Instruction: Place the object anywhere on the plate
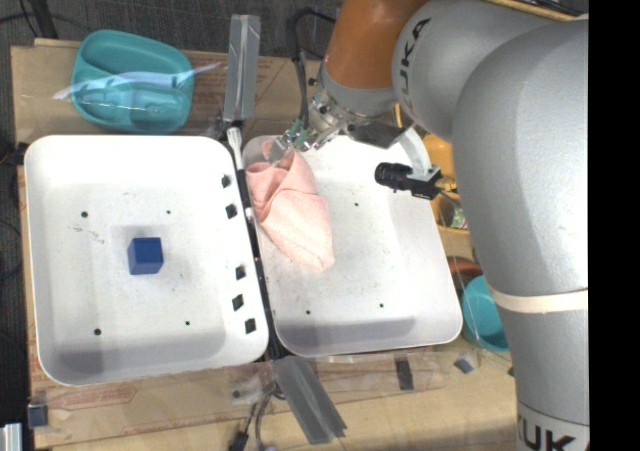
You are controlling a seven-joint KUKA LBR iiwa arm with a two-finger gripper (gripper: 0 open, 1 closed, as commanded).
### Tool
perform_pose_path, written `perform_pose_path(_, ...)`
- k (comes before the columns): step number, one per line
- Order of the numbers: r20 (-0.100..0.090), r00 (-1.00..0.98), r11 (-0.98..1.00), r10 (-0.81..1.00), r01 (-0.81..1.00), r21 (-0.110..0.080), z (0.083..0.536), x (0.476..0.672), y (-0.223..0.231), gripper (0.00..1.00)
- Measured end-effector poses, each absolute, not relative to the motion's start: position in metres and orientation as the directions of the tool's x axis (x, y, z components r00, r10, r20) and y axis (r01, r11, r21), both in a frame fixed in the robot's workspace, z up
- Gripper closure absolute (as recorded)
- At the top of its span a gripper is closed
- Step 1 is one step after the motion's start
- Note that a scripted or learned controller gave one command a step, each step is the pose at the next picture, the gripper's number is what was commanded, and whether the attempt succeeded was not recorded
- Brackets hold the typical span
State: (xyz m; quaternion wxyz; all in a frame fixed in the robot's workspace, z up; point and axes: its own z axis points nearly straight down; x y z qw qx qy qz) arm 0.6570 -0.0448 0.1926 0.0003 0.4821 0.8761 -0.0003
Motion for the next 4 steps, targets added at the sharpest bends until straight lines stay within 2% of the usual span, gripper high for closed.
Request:
perform_pose_path(1,0.000,-0.586,0.586,0.811,0.811,-0.001,0.249,0.657,0.029,1.00)
perform_pose_path(2,0.000,-0.566,0.566,0.824,0.824,0.000,0.300,0.657,-0.036,1.00)
perform_pose_path(3,0.001,-0.577,0.577,0.817,0.817,-0.004,0.190,0.649,0.054,1.00)
perform_pose_path(4,-0.001,-0.590,0.590,0.808,0.808,0.001,0.307,0.657,0.011,1.00)
